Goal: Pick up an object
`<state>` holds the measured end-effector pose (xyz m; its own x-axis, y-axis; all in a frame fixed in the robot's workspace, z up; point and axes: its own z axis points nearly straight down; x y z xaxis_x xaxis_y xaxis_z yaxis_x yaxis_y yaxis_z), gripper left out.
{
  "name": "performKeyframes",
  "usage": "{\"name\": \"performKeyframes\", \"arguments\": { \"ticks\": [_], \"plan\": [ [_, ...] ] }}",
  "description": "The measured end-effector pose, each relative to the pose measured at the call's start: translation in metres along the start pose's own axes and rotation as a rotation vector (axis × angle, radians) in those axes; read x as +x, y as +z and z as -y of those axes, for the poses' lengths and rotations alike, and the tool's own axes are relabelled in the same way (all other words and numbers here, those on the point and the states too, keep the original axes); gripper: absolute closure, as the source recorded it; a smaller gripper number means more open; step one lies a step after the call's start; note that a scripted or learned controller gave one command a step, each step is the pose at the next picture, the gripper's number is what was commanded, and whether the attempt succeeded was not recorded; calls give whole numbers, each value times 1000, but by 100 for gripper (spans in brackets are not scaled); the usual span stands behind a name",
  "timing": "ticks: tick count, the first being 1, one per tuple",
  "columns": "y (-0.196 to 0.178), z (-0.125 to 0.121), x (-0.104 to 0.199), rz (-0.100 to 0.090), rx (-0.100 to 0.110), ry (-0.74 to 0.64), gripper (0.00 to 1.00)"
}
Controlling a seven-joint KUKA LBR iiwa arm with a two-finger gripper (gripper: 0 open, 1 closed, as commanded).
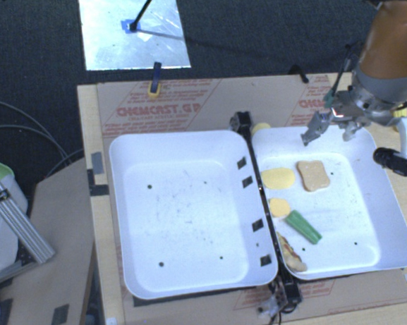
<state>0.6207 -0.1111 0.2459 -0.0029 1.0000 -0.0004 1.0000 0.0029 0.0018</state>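
Note:
My gripper [327,130] hangs above the far edge of the right bin [377,207], open, with nothing between its fingers. Below it in that bin lie a tan slice of bread [313,175], a yellow oval piece [278,179], a smaller yellow round piece [279,207], a green cylinder [303,226] lying at a slant, and a brownish piece [291,252] against the near left wall. The bread is the closest thing to the gripper, a short way toward the near side.
The left bin [186,209] stands beside the right one, with black clips along the shared divider [257,189]. A small yellow object [260,128] rests just outside the right bin's far left corner. A metal sheet [134,30] lies beyond the bench.

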Motion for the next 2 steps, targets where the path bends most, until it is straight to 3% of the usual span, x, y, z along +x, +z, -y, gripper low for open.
{"name": "performKeyframes", "arguments": {
  "ticks": [1, 2],
  "plan": [
    [165, 93, -7, -4, 6, 7, 0],
    [162, 136, 25, -2, 5, 2, 0]
  ]
}}
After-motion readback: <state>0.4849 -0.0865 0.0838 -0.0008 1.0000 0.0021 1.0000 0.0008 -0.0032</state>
